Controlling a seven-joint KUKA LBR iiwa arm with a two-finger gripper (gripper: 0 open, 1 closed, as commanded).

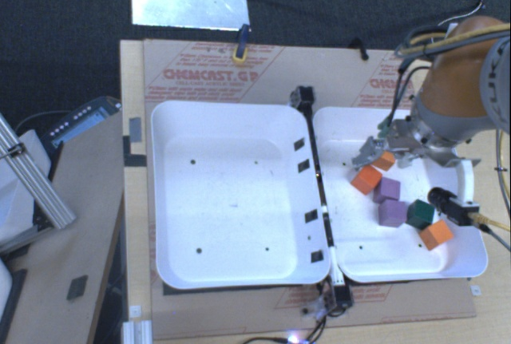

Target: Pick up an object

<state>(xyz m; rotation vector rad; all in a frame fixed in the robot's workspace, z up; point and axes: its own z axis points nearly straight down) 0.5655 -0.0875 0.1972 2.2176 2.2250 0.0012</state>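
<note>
- Because the camera view places the gripper (382,152) low in the right bin (351,255), directly over a small orange block (386,161), a grasp is judged imminent; whether the jaws are spread or pressed together cannot be told.
- A larger orange block (366,179) lies just beside it; a descending finger may strike that block and push the target aside.
- Two purple blocks (388,189), a green block (420,214) and another orange block (436,235) sit clustered nearby; a slight offset risks a multiple or missed grasp.
- The left bin (172,255) poses no hazard.
</note>
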